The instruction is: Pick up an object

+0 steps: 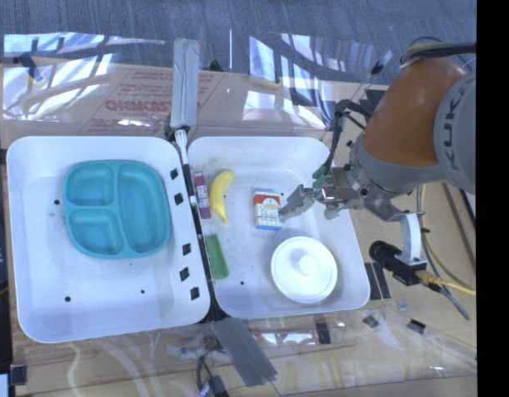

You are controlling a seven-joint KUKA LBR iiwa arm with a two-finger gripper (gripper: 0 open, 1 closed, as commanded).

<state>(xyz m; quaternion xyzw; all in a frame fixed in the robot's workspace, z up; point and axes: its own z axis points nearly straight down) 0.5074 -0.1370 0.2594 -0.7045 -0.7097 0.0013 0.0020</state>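
Reaching in from the right of the frame, the arm is seen above the right bin, with the gripper lowered at centre frame beside a small carton. Whether the carton is touched cannot be told, nor whether the gripper is open or closed. A banana lies left of the carton, with a dark red bar against the bin's left wall and a green stick below it. A white round lid rests in the lower right of that bin. A teal divided plate is seated in the left bin.
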